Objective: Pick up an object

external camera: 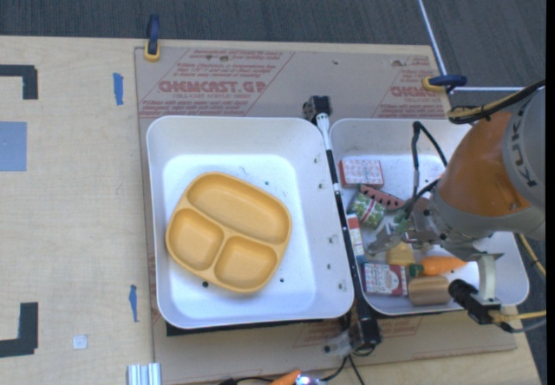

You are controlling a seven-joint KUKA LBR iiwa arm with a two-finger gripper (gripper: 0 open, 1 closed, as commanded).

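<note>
**Arm low in right bin, pick target among small clutter**

Counter (pixel 69 227) carries two white bins side by side. Left bin (pixel 165 140) holds a yellow divided tray (pixel 227 231), three compartments, lying flat, long axis running upper-left to lower-right. Prob. light, stiff plastic w/ a smooth, slippery face; only the raised rim offers a pinch, so a poor candidate.

Right bin (pixel 390 133) holds the small stuff, and the arm (pixel 486 171) hangs over its middle, orange band uppermost. End effector (pixel 408 231) sits low among the items near the bin's centre; it's masked by the wrist and the clutter, so can't tell if it's apart, together or clamped on anything.

Candidates, large to small:
- Red-white carton (pixel 362 172), upper part of bin, lying flat, long axis approx. left-right. Light, stiff card, crushable; take across the short sides.
- Tan block (pixel 429 290), near front wall, long axis left-right. Looks rigid, maybe wood; squarish sides should hold well.
- Orange carrot-like piece (pixel 442 265), just above the block, long axis left-right, narrower end seemingly to the right. Rounded, likely slick; grip mid-body across the axis.
- Green can (pixel 371 212), just left of end effector, tilted. Curved wall may roll out of a pinch.

Items lie touching or nearly so; neighbours could get dragged along.
</note>
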